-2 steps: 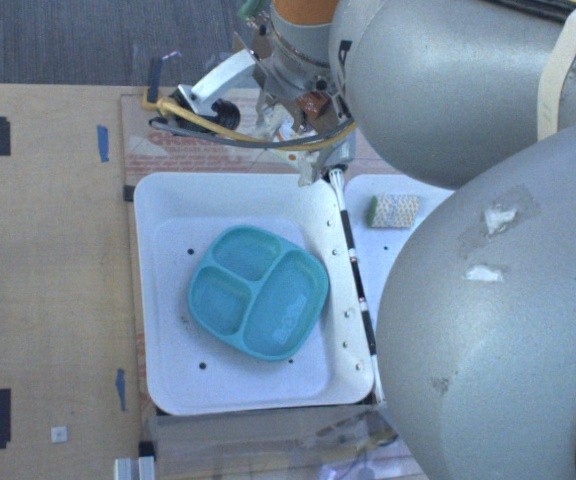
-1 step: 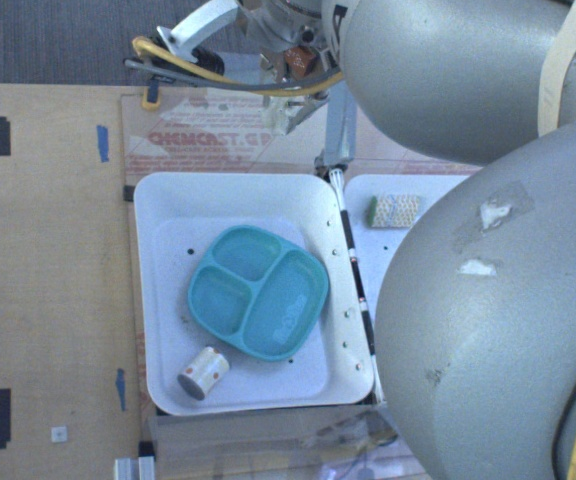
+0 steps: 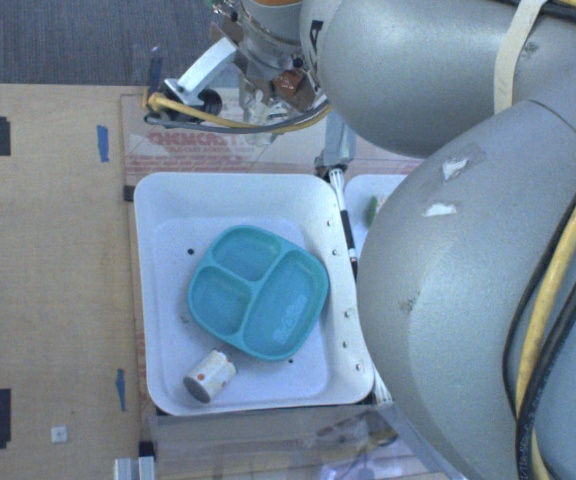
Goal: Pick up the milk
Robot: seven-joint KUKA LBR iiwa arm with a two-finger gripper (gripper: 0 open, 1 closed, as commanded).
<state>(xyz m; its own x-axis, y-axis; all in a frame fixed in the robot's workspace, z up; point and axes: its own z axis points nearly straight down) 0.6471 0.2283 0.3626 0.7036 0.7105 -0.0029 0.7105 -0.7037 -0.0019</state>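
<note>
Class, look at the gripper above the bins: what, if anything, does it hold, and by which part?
Nothing shows between the gripper's fingers. The small milk carton lies on its side in the left bin, beside the blue plate.

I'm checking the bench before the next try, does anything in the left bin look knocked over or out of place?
Yes. A small white milk container lies tipped on its side near the left bin's front wall, just off the teal divided plate, which sits flat. I see no spill. The gripper is above the bin's far edge.

We view the bench from one fixed camera overhead, looking down at a slant; the left bin (image 3: 158, 298) lies centre, the arm (image 3: 468, 218) crowding near from three o'clock
</note>
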